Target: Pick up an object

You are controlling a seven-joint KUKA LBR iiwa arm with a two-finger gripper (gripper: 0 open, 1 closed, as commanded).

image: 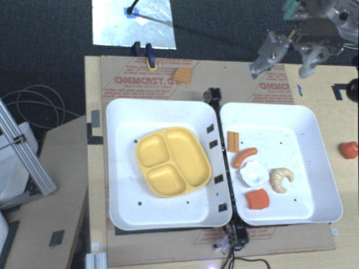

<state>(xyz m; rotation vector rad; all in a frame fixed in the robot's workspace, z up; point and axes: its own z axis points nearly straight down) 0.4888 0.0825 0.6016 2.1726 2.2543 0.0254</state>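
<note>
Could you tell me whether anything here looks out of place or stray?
Yes: a tan cracker and a red block lie on the bench outside the bins, unlike the other food pieces gathered in the right bin.

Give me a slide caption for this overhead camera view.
Open gripper poised above right bin of toy food; yellow tray in left bin.

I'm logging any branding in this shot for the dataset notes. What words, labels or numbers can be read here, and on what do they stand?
"CHEMCAST": red print on the brown board behind the left bin; the letters after it are hidden by a yellow clip.
Red print on the same board near the gripper: partly covered, too blurred to read.
Nothing else is legible.
</note>
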